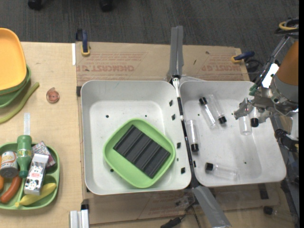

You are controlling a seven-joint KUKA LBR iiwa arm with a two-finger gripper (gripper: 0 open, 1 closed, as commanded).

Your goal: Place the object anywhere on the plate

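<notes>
A green plate with a dark ridged insert lies in the left bin, a little below its middle. Several clear vials with black caps lie in the right bin: one at the upper left, a short one beside it, one along the left wall, and one near the front. My gripper hangs over the bin's upper right part. Another vial sits right under it, its cap pointing right. I cannot tell whether that vial is held or lies on the floor.
A raised divider separates the two bins. On the bench to the left are stacked yellow and green plates and a green tray of toy food. Clamps hold the cardboard at the back.
</notes>
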